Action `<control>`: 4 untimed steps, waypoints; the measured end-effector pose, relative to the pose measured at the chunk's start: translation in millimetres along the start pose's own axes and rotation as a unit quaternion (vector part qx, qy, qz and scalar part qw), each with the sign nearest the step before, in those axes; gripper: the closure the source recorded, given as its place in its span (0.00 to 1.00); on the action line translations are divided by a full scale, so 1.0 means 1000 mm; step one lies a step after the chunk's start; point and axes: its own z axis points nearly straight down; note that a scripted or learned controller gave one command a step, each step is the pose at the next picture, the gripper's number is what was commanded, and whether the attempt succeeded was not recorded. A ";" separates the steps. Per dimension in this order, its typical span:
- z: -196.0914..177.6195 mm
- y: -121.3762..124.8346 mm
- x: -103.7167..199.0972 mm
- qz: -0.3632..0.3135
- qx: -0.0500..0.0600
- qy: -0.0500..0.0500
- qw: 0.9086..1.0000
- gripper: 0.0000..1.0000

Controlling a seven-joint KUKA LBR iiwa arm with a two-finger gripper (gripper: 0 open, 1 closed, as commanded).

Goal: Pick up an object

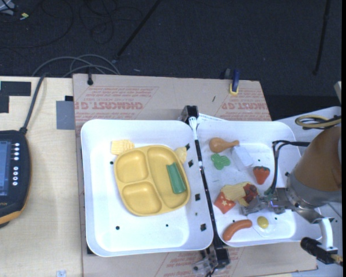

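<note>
Bins come first: the left bin [98,224], white and shallow, holds a yellow divided tray [144,180] with three smooth compartments, and a green oblong piece [176,178] lies in its right-hand compartment; a small ridged yellow piece [121,146] sits just beyond the tray's upper left corner. The right bin [288,133] carries a scatter of toy food: a tan drumstick [223,145] near the top, a green leafy piece [220,161] just below it, a red strawberry [261,173], a yellow wedge [235,191] touching a red square piece [224,203], a glossy sausage [237,229] near the front rim, and a small yellow lemon-like piece [262,222] (rounded and bright). The arm [320,169] leans in from the right, with the gripper [259,203] low among the wedge and the lemon-like piece. Whether it is clenched or released, I cannot tell.
</note>
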 end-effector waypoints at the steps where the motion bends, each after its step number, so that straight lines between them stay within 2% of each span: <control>1: -0.074 0.003 0.072 -0.005 -0.003 0.001 1.000 0.00; 2: -0.080 0.001 0.067 -0.002 0.001 0.000 1.000 1.00; 3: -0.062 0.000 -0.044 0.002 0.000 -0.003 1.000 1.00; 4: -0.083 0.001 -0.039 -0.001 -0.002 -0.001 1.000 1.00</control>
